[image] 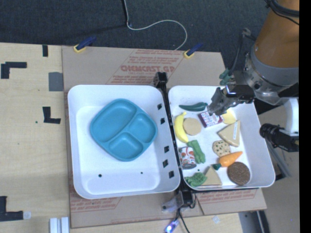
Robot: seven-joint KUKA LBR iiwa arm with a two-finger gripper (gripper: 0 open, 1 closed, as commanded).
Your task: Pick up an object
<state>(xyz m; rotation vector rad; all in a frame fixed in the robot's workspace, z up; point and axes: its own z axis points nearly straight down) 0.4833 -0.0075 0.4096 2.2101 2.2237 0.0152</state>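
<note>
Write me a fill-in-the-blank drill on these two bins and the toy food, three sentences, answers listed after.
1. The blue divided plate lies in the ____ bin as the camera sees it.
2. The banana is coloured ____.
3. The carrot lies just above the round ____ cookie in the right bin, while the gripper is over that bin's upper part.

Missing words: left; yellow; brown

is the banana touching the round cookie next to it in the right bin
Touching. In the camera view the banana curves along the tan round cookie, and their edges meet with no white bin floor showing between them.
</note>
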